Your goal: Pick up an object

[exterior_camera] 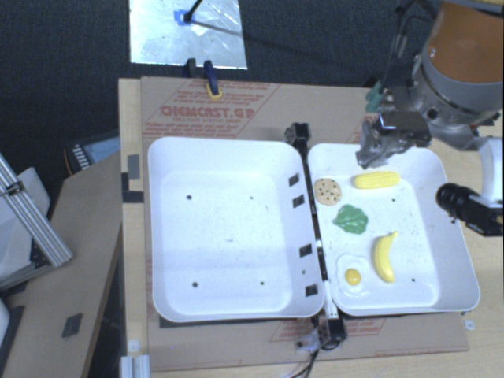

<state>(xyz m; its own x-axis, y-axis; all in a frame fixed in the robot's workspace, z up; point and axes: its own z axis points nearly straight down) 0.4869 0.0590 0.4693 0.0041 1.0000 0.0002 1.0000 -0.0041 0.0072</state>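
Observation:
The right bin (441, 211) holds a yellow corn cob (376, 181), a round cookie (327, 190), a green leafy piece (350, 219), a yellow banana (384, 257) and a fried egg (353, 277). My gripper (372, 155) hangs over the bin's far edge, just above and left of the corn cob. Nothing shows between its fingers. The orange-banded wrist rises to the upper right.
The left bin (224, 290) lies beside the right one, joined by a black hinge strip (309, 219). A black fixture (465, 205) sticks in at the right bin's right edge. A shiny sheet (187, 20) lies at the back left.

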